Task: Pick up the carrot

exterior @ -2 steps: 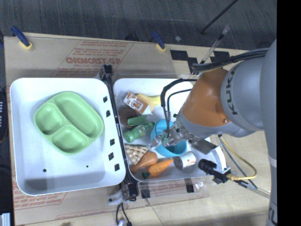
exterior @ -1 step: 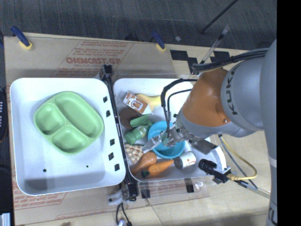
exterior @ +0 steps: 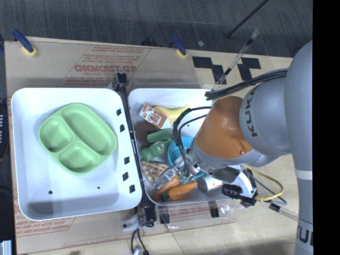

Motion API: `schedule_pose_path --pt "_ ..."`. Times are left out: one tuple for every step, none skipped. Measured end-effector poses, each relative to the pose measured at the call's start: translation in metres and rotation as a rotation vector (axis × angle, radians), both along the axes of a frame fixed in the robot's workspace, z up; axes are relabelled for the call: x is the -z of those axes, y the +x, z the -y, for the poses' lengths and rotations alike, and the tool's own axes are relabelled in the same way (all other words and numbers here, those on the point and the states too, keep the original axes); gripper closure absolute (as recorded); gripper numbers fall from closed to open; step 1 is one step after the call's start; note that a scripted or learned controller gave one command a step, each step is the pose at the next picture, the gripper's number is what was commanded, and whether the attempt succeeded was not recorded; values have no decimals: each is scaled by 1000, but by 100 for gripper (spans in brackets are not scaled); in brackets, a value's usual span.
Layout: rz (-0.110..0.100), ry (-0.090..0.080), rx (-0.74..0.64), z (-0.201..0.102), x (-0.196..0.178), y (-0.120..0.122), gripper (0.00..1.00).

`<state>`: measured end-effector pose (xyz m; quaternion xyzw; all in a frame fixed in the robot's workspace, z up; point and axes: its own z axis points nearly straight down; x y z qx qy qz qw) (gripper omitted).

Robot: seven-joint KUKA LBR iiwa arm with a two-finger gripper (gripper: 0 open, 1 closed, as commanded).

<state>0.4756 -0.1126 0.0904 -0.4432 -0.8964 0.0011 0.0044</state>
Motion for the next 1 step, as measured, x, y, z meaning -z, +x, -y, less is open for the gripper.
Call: schedule_pose_path --pt "14 -6 -9 2 -14 5 100"
